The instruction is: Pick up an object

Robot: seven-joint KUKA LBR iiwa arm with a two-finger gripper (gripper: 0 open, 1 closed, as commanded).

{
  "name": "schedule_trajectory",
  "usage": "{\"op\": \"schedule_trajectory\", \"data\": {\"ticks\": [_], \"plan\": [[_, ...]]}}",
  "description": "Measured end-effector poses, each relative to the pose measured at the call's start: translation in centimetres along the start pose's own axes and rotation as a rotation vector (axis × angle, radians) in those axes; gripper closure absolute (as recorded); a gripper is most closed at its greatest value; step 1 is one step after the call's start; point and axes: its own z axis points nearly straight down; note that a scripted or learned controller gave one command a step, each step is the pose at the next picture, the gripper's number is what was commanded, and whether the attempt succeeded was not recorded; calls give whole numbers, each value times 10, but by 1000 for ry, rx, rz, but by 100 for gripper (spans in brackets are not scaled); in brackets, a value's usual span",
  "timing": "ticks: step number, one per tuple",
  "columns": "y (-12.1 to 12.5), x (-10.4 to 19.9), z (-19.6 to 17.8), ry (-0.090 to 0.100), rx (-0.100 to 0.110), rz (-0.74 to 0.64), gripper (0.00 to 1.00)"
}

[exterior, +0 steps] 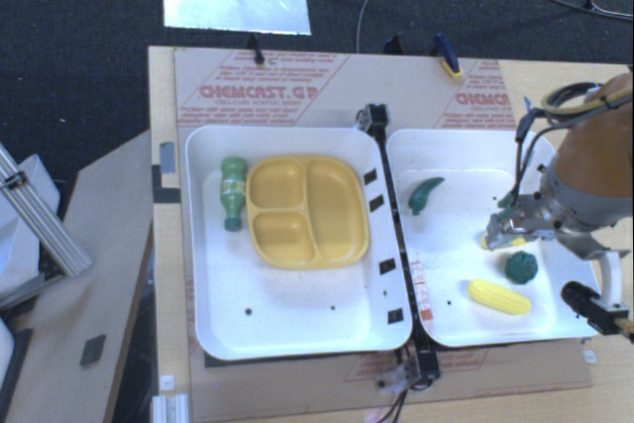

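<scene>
In the right bin [451, 158] lie a dark green pepper [426, 193] at the upper left, a round dark green broccoli-like piece [521, 266] and a yellow corn cob [499, 297] near the front. My gripper [503, 235] hangs low over the right bin, just above and left of the broccoli piece and well right of the pepper. A small yellowish spot shows at its tip, too small to identify. The grey arm with its orange band [599, 154] reaches in from the right.
The left bin [213, 312] holds a yellow divided plate [305, 211] and a green bottle [233, 193] lying beside the plate's left edge. A black divider with clips [391, 233] runs between the bins. Cables loop at the arm's wrist.
</scene>
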Motion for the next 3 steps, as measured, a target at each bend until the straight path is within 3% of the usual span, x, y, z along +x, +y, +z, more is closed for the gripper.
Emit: {"op": "schedule_trajectory", "data": {"ticks": [1,3], "plan": [[1,0,-14,1,3,0,100],[5,108,-7,4,6,-7,100]]}}
